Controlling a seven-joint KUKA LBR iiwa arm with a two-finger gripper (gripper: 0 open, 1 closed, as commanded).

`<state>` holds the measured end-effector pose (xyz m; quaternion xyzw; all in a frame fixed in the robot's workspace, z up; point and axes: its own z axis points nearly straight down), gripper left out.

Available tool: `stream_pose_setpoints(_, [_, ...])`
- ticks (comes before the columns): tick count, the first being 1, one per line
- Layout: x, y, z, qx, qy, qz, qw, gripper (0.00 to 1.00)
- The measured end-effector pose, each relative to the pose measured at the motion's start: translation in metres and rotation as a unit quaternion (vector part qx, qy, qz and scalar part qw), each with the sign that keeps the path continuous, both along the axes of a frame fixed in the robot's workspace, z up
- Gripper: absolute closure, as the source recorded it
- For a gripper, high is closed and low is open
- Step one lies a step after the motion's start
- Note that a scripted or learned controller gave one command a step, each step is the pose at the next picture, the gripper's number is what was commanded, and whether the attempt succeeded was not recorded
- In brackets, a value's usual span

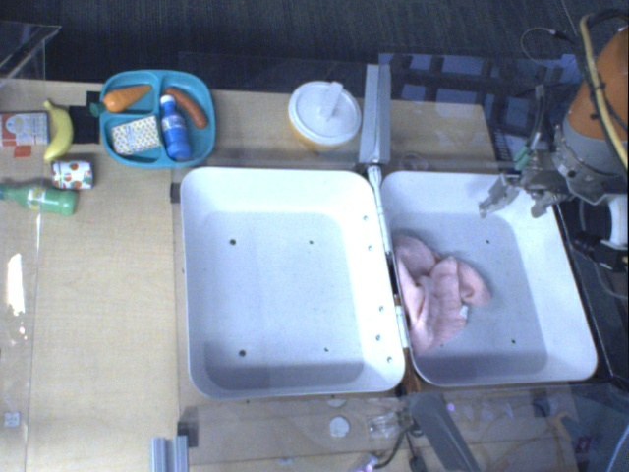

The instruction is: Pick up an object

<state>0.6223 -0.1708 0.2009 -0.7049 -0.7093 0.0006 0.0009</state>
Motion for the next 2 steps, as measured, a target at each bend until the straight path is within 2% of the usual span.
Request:
stream_pose_setpoints(1, [0.048, 0.006, -0.019, -0.0008, -0.002, 0.108, 0.9942, 0.00])
stream_pose_setpoints(2, [0.048, -0.005, 0.023, -0.0012, -0.003, 0.204, 0.9789, 0.00])
